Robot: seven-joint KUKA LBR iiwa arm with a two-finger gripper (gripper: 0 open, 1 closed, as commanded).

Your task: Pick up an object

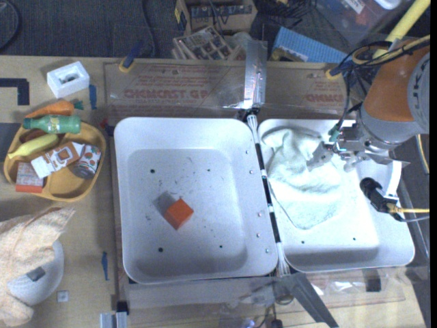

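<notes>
An orange block (179,213) lies in the left bin (136,142), left of its middle, with a small grey piece touching its upper left side. A crumpled white cloth (300,180) fills the upper left part of the right bin (382,241). My gripper (334,158) hangs over the right edge of that cloth, near the bin's back. It is open, and its left fingertip (318,156) sits just above the fabric. Nothing is between the fingers.
A transparent panel (205,87) stands behind both bins. A yellow bowl (65,186) of toy food and a bottle sits at the left on the bench. Beige fabric (31,241) lies below it. A black cable plug (372,190) dangles from the wrist over the right bin.
</notes>
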